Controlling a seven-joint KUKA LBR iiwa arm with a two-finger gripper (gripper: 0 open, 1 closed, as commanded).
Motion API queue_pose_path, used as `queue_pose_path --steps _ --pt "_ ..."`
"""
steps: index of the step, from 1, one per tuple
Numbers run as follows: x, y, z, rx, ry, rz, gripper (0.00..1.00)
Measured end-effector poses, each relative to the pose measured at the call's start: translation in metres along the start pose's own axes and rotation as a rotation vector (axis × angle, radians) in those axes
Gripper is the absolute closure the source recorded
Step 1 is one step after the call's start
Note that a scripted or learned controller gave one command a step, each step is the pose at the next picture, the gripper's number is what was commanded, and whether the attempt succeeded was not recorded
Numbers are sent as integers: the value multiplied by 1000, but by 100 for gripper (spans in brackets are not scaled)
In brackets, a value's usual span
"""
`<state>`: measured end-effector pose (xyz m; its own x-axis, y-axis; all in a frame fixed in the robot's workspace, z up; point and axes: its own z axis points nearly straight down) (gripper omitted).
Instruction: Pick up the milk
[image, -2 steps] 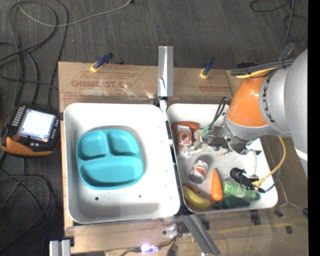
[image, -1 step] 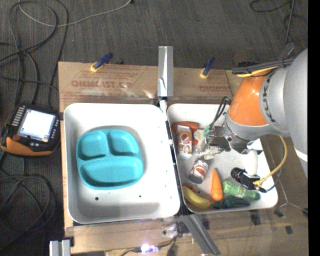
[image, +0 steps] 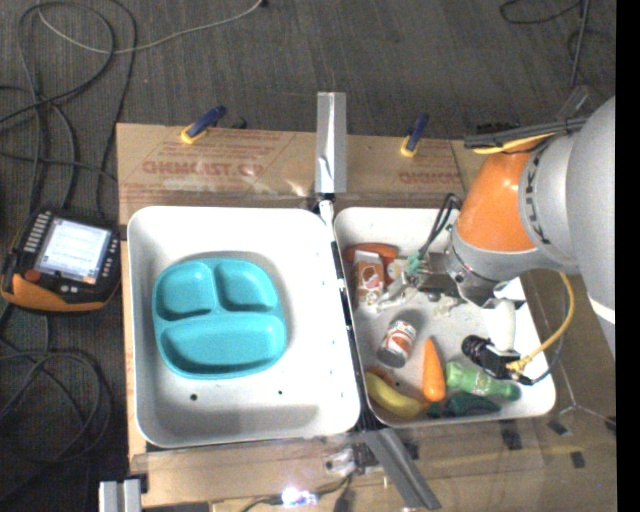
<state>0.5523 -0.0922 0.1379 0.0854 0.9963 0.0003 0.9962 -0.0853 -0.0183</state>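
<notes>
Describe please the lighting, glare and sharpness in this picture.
Camera view: lighting is even and soft, with a faint shadow under the blue tray in the left bin; a small bright glare spot sits at the bottom edge; the arm near the lens looks slightly blurred, while the right bin's items stay fairly sharp.

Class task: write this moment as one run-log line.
task: pick milk | claw: over right bin, beside milk carton | milk: not lifted | left bin: teal tray

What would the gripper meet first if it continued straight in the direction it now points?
Probably the milk carton: the gripper points leftward across the right bin, and the carton lies just ahead. Its height above the carton is unclear.
</notes>
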Motion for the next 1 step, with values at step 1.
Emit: queue_pose_path --steps 1 --pt "-5 32 23 -27 -1 -216 0"
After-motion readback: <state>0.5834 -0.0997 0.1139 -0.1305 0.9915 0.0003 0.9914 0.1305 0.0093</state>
